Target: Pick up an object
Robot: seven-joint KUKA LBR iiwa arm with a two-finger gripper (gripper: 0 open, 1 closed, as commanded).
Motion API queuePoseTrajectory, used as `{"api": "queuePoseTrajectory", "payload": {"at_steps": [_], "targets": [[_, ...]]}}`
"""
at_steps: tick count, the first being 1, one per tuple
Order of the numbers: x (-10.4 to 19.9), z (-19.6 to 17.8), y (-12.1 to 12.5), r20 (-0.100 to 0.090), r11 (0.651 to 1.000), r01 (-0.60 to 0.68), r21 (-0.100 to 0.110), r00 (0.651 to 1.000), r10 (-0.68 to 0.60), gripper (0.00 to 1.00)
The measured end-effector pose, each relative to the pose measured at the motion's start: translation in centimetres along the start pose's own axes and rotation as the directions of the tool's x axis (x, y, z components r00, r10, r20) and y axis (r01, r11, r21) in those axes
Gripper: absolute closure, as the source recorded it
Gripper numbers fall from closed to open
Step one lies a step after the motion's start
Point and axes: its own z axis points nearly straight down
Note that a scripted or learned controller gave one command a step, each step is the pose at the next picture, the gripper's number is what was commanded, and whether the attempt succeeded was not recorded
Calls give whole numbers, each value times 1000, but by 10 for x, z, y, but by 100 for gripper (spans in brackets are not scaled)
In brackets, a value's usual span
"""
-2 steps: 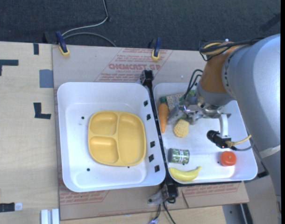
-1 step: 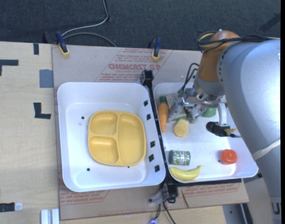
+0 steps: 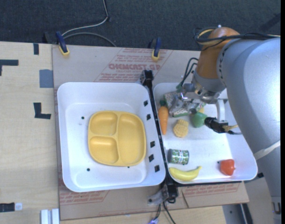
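Observation:
My gripper (image 3: 181,104) hangs low over the far part of the right bin (image 3: 205,149), at the end of the grey arm with its orange band (image 3: 212,62). Just below it lie an orange carrot (image 3: 163,119), a yellow corn cob (image 3: 181,128) and a green round item (image 3: 197,119), which the gripper partly overlaps. Nearer the front of that bin are a green can (image 3: 178,156) on its side, a yellow banana (image 3: 184,173) and a red item (image 3: 227,167). I see no object lifted off the bin floor.
The left bin (image 3: 70,125) holds a yellow divided plate (image 3: 117,137). A black divider with clips (image 3: 152,120) runs between the bins. The bulky grey arm covers the right bin's right edge. Cardboard and a wooden bench surround the bins.

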Motion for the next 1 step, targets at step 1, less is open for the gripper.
{"api": "queuePoseTrajectory", "payload": {"at_steps": [1], "targets": [[0, -9, -1, 1, 1000, 1, 2, 1000, -1, 100]]}}
